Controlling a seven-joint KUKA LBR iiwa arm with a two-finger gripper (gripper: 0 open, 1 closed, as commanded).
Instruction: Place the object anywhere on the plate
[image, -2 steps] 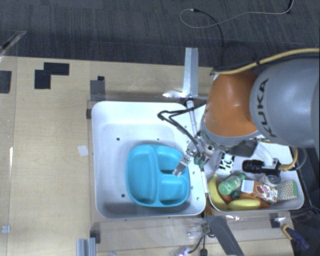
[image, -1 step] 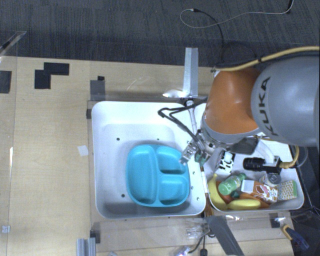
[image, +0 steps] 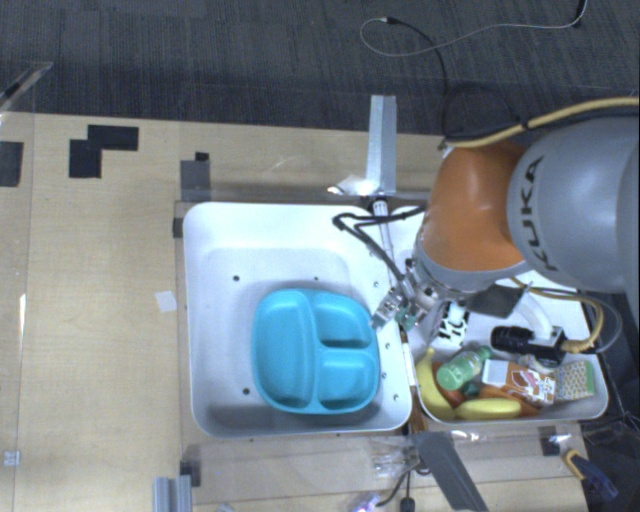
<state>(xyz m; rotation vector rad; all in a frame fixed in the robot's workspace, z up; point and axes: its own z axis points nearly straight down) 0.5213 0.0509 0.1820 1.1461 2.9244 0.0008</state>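
Plate: the blue plate (image: 310, 350), split into three compartments, lay in the left bin (image: 220, 300), toward that bin's 5 o'clock, with nothing resting on it
Hand: the hand (image: 405, 308) hung over the wall between the two bins, just off the plate's 2 o'clock rim, below the arm (image: 560, 215)
Hand state: could not be told, since the wrist above covered it; whether it was released or clenched on something did not show
Object: no item showed plainly in the hand; a small green and white blur sat right under it, too unclear to name
Candidates: a banana (image: 470, 405), a green item (image: 462, 370) and an orange packet (image: 525, 382) lay crowded together in the right bin (image: 600, 400), at the hand's 4 o'clock
Table: the table (image: 90, 300) spread pale and flat at the bins' 9 o'clock
Step in hand: by my judgement either the carry toward the plate or the reach for a pick, and the view did not settle which
Next move, if loaded: a short travel toward 8 o'clock to come over a compartment, then a lowering and a release
Next move, if not loaded: a shift toward 4 o'clock into the right bin, and a grasp on one item well clear of its neighbours
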